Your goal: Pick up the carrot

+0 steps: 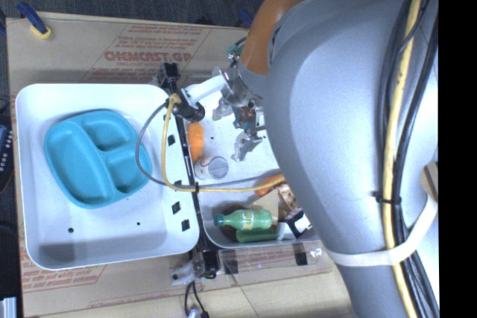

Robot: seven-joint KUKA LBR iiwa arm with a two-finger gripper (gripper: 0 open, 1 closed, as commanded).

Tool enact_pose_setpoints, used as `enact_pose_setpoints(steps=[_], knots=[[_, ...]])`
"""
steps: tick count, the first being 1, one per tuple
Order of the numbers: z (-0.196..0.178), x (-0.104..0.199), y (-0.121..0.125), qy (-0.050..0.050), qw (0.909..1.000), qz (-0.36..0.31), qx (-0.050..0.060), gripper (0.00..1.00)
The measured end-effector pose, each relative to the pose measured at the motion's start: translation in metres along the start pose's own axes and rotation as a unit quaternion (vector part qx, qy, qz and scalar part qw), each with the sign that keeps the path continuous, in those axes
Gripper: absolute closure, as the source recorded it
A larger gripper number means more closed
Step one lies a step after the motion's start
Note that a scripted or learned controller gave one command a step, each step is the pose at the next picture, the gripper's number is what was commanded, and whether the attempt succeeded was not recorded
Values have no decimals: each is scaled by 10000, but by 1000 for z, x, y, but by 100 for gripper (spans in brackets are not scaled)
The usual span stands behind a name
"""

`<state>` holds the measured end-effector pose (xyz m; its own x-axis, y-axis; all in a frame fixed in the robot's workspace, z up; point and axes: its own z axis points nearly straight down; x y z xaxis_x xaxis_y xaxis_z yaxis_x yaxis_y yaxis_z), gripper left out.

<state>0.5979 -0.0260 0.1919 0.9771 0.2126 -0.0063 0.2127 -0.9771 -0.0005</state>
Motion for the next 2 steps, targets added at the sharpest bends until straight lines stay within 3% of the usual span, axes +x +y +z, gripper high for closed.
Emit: enact_pose_setpoints(steps=[1,2], knots=[[0,0,0,6,10000,3,-8,0],[1,-19,15,-43,10000,-17,17,0]])
